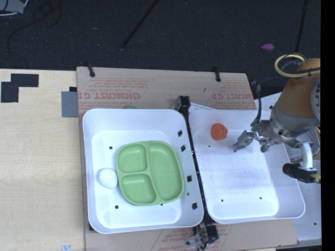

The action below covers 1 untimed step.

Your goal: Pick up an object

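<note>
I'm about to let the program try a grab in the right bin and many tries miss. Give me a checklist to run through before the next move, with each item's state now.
1. Target in view: the orange-red object lies in the right bin, unobstructed. Ok.
2. Gripper in the same bin as the target: ok.
3. Gripper over the target: it sits to the camera's right of the object, apart from it. Not ok.
4. Fingers open for a grasp: cannot tell.
5. Nothing else crowding the target: the bin floor around it is bare; the green divided plate and white egg-like object lie in the left bin. Ok.
</note>
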Motion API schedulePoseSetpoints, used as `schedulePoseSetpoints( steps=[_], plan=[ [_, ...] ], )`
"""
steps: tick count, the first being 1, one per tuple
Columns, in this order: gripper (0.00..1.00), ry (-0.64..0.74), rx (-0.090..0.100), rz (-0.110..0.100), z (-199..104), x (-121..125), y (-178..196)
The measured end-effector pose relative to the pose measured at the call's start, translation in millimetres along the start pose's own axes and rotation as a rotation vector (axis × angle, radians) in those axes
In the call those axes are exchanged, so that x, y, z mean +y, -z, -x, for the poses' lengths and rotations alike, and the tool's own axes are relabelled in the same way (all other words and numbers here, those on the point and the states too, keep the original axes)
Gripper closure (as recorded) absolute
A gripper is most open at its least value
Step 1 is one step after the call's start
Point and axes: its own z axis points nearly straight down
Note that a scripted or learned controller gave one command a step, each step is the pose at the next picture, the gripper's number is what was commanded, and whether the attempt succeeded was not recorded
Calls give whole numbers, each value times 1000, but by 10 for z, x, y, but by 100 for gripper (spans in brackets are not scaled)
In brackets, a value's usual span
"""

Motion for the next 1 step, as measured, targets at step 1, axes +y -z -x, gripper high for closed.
schedulePoseSetpoints(
  steps=[1],
  plan=[
    [0, 0, 0, 1, -12, -4, -535]
  ],
)
